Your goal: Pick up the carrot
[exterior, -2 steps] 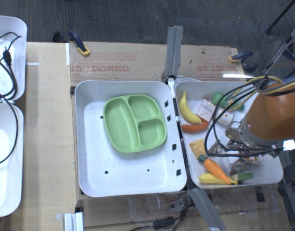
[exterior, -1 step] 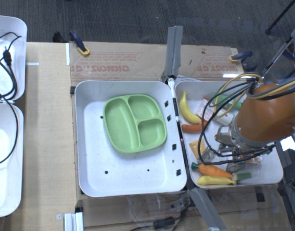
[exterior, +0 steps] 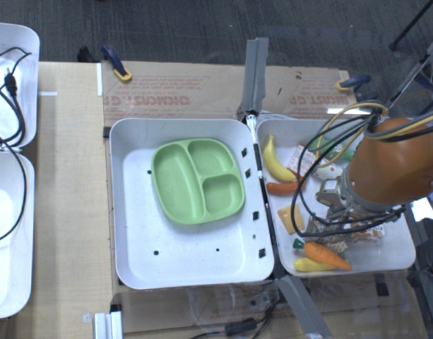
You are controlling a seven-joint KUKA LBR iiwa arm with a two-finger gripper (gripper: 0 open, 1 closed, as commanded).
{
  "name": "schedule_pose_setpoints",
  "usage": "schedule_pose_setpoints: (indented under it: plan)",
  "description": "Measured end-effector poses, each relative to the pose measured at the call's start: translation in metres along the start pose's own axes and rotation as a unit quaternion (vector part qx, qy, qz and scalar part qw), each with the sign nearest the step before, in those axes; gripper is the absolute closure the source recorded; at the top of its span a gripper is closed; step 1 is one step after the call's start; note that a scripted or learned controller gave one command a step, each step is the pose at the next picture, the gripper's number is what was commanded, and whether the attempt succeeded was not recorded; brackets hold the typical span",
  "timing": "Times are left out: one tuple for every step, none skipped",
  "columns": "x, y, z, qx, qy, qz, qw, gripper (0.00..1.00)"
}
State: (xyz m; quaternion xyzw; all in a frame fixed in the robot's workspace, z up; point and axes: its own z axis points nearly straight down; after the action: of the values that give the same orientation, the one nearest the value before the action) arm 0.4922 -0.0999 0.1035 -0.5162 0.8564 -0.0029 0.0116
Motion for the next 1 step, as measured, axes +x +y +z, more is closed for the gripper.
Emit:
schedule_pose_setpoints:
  plan:
    - [-0.0708,0.0503,-0.0879,-0.008,0.006,-0.005,0.9999,1.0]
